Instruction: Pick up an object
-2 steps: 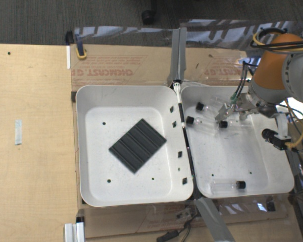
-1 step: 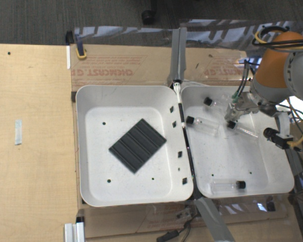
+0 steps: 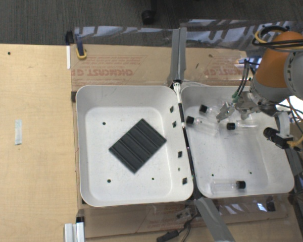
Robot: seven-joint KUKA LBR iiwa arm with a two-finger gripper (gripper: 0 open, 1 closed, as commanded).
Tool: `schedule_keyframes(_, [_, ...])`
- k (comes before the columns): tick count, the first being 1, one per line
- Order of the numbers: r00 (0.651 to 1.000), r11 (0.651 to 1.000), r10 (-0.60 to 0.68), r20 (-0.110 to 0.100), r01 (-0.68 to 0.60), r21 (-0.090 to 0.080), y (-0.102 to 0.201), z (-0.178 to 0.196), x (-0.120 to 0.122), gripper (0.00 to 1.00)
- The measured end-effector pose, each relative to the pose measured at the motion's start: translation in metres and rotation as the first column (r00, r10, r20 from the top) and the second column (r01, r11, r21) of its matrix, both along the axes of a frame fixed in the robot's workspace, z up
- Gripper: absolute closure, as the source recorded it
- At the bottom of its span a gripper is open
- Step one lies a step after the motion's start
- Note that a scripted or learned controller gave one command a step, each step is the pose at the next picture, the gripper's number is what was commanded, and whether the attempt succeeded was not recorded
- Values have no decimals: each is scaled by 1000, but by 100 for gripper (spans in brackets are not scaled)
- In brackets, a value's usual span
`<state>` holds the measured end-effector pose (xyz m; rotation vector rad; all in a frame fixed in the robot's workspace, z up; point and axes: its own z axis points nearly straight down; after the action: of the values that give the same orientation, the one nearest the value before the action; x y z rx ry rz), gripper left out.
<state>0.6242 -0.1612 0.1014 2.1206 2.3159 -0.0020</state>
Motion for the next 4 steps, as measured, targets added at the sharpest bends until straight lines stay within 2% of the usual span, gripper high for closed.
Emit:
schedule_keyframes(1, [1000, 1000, -15, -2, 15, 2, -27, -10, -66, 0])
schedule_keyframes(2, [1000, 1000, -18, -1, 18, 1, -27, -1, -67, 100])
schedule_keyframes(3, [1000, 1000, -27, -1, 27, 1, 17, 62, -28, 100])
schedule_keyframes(4, [999, 999, -32, -1, 32, 0, 46, 90, 35, 100])
